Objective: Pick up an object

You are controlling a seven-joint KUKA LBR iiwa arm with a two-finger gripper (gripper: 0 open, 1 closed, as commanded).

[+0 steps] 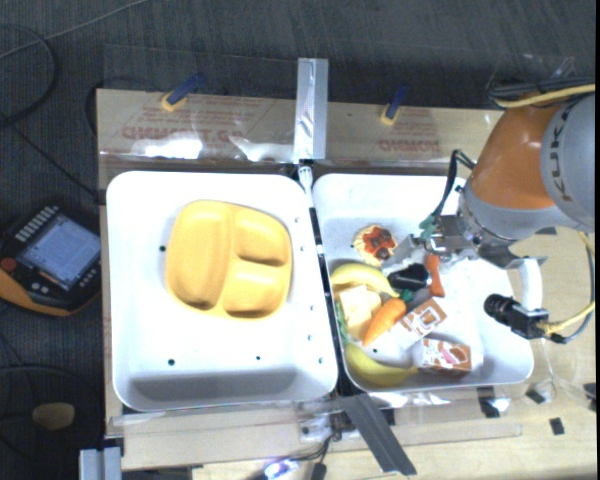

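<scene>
The right bin (500,363) holds a heap of toy food. A round piece with red topping (375,239) lies at the back and a yellow banana (358,274) curves along the left wall. An orange carrot (383,318) lies slantwise in the middle. Two small printed cartons (443,354) sit toward the front, and a second yellow piece (380,372) lies at the front edge. My gripper (418,270) is down inside this bin over the heap's middle. A thin red-orange piece (436,276) lies right beside it, and whether it touches the gripper is unclear.
The left bin (140,368) bears a yellow divided plate (227,258). The grey arm with its orange band (520,168) reaches in over the right bin's back right corner. A black cable fitting (510,311) hangs over the right side. A handheld pendant (45,258) lies on the floor at left.
</scene>
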